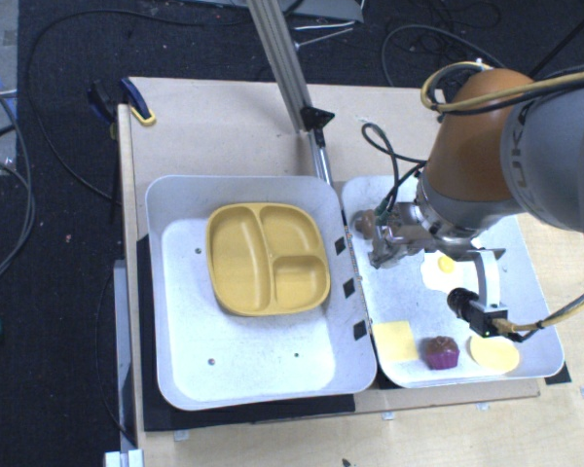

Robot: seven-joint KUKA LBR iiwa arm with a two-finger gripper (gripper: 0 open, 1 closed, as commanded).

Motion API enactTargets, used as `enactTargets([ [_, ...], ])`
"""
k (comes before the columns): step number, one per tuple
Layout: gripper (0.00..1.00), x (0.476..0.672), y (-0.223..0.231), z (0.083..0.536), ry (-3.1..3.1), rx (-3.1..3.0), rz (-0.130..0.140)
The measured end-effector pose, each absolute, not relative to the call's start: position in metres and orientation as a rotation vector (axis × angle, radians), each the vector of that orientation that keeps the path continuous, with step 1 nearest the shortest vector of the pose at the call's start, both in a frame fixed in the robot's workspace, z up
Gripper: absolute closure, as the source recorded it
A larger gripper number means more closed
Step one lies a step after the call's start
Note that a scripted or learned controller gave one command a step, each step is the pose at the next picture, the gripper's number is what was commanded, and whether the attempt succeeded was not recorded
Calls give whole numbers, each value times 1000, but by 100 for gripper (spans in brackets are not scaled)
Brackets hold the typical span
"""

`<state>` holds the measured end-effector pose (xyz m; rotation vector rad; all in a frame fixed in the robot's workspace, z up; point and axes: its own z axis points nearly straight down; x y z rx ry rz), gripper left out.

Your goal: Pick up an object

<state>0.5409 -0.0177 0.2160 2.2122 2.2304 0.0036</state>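
In the right bin (540,358), along its near edge, lie a yellow square block (396,340), a small purple thing (441,352) just right of it, and a pale yellow round piece (494,354) further right. A white and yellow piece (438,270) lies nearer the bin's middle. The gripper (382,246) hangs low over the bin's far left part, next to the wall between the bins; whether it is open or closed cannot be told. The left bin (175,358) holds a yellow divided plate (268,258). Both bins sit on the tabletop (214,125).
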Motion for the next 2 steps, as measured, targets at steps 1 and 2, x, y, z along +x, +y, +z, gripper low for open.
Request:
enactTargets([
  [1, 100, 554, 31, 229, 2230, 2212, 4],
  [2, 100, 566, 87, 220, 2232, 2212, 2],
])
